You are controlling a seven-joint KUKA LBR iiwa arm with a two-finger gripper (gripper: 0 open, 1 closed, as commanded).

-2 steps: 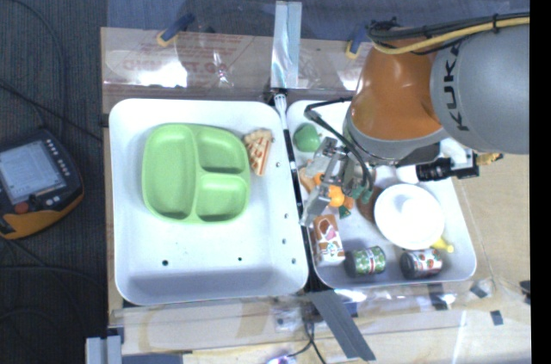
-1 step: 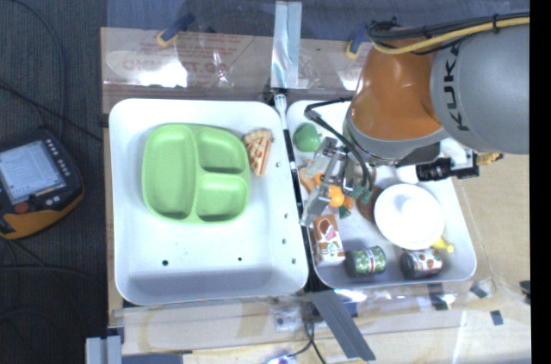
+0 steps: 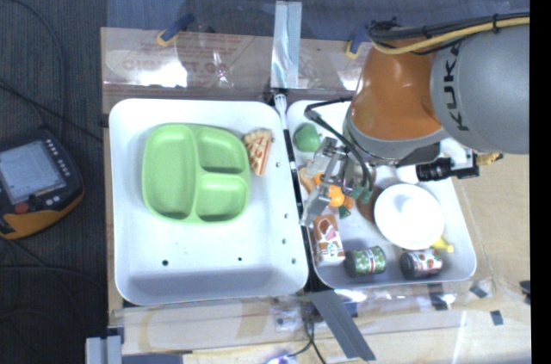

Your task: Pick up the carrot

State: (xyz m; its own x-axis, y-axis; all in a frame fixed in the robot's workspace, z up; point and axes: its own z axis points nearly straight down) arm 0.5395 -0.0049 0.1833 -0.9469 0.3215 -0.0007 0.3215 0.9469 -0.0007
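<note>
The carrot (image 3: 337, 198) is a small orange piece with a green tip, lying in the right bin (image 3: 461, 261) near its left wall. Another orange bit (image 3: 311, 179) shows just to its left, partly covered. My gripper (image 3: 330, 175) hangs low over this spot, directly above the carrot, with the orange-banded wrist (image 3: 392, 100) behind it. Metal parts of the gripper hide much of the carrot, and I cannot make out whether anything is gripped.
Crowding the right bin are a green ball (image 3: 306, 137), a white bowl (image 3: 411, 214), a small printed packet (image 3: 327, 238) and two cans (image 3: 368, 261) (image 3: 422, 263). The left bin (image 3: 207, 268) holds a green divided plate (image 3: 196, 173) and a waffle-like toy (image 3: 258, 150).
</note>
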